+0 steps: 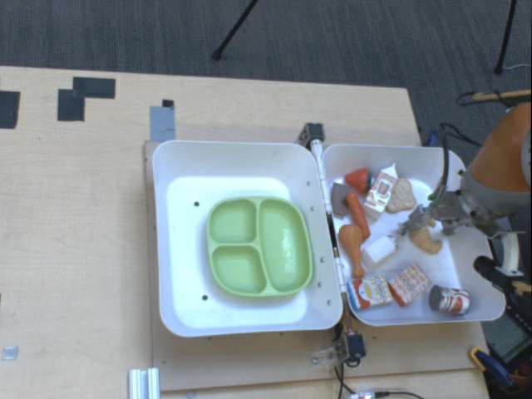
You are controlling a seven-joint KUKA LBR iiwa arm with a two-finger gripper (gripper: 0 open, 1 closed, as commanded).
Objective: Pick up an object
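Observation:
The right bin (495,309) holds several small toy foods. My gripper (421,220) hangs low over its middle, reaching in from the right under the grey wrist. Just below it lies a tan piece (428,240), and a tan cookie (403,194) lies just above it. To its left are a white block (378,248), an orange carrot (357,210), a drumstick (352,243), a red fruit (357,179) and a small carton (381,189). Near the front lie two snack packs (371,291) (409,283) and a can (450,300).
The left bin (179,169) holds a green three-compartment plate (259,246). A raised divider (324,214) separates the two bins. The wooden bench spreads out to the left, and cables and clips sit at the front edge (349,349).

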